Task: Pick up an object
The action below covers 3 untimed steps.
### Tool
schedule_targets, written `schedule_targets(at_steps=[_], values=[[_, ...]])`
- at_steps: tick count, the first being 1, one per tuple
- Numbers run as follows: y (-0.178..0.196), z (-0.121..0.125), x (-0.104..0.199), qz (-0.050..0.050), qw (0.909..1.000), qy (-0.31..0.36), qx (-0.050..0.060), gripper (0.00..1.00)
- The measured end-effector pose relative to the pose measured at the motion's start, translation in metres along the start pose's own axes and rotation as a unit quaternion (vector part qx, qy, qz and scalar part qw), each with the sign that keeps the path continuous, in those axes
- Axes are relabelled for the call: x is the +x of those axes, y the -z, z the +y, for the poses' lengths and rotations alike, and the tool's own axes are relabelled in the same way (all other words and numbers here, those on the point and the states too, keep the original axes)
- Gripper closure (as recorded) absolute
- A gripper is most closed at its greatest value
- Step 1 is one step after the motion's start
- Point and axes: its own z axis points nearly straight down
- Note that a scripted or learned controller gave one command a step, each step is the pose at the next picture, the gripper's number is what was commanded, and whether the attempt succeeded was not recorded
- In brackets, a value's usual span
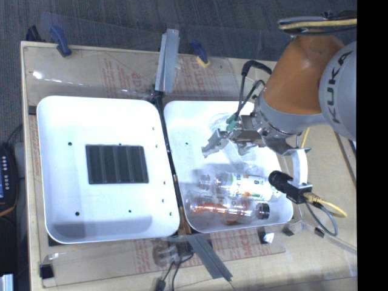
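Your likely targets lie in the right bin (182, 162), toward its near end: a clear bottle (245, 187) with a white label and dark cap on its side, and just in front of it another clear bottle (221, 210) with orange inside. Both rest on the bin floor, close together, perhaps touching. The gripper (213, 145) hangs above the bin's middle, up-frame of the bottles and apart from them. You can see nothing between its fingers; how far they are spread you cannot tell from this slant. The left bin (54, 162) bears a dark ribbed tray (116, 163). So nothing is lifted yet: descent, grasp and lift all remain.
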Motion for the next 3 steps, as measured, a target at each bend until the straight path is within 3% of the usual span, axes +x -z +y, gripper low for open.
schedule_targets(at_steps=[1,2,3], values=[[-0.053,0.009,-0.077,0.000,0.9995,0.032,0.000,0.00],[-0.088,0.016,-0.091,0.001,0.9988,-0.048,0.001,0.00],[-0.151,-0.015,-0.095,0.001,0.9997,-0.021,-0.012,0.00]])
